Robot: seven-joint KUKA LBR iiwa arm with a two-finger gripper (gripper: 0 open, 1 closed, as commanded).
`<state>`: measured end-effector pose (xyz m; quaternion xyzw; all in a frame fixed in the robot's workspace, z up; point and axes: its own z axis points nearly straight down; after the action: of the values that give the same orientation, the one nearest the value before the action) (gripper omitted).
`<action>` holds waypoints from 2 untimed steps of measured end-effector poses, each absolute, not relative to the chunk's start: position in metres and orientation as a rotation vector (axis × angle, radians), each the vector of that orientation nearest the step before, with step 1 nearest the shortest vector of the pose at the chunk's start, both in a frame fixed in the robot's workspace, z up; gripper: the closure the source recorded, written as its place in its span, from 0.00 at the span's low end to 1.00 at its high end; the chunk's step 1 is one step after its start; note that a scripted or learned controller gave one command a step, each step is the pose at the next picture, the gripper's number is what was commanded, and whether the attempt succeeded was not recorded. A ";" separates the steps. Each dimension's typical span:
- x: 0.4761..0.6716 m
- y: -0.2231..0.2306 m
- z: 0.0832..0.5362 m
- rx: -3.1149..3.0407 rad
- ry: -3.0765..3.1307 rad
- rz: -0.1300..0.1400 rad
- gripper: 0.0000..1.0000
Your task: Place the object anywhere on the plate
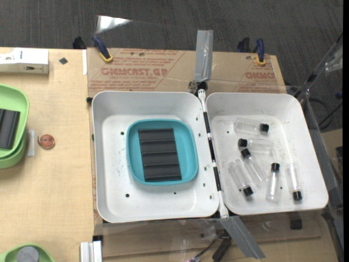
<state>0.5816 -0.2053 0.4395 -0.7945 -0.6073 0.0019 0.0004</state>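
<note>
A teal square plate (133, 146) lies in the middle of the left white bin (109, 195). A dark ridged block (159, 154) rests flat on it and covers most of its floor. In the right white bin (308, 146) lie several clear vials with black caps. One vial (252, 127) is near the back, another (251, 166) near the middle, and a third (294, 183) at the front right. The vials lie loose at different angles, some close together.
Left of the bins, a green tray (15, 113) sits at the bench edge, with a small orange disc (47, 141) beside it. A white box (24, 61) lies at the back left. Cardboard (142, 70) held by clamps lies behind the bins.
</note>
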 end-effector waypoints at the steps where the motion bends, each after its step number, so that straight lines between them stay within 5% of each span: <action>1: 0.582 -0.205 0.439 -2.495 -1.907 0.006 0.00; 2: 0.582 -0.205 0.439 -2.495 -1.907 0.006 0.00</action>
<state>0.5816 -0.2053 0.4395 -0.7945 -0.6072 0.0019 0.0004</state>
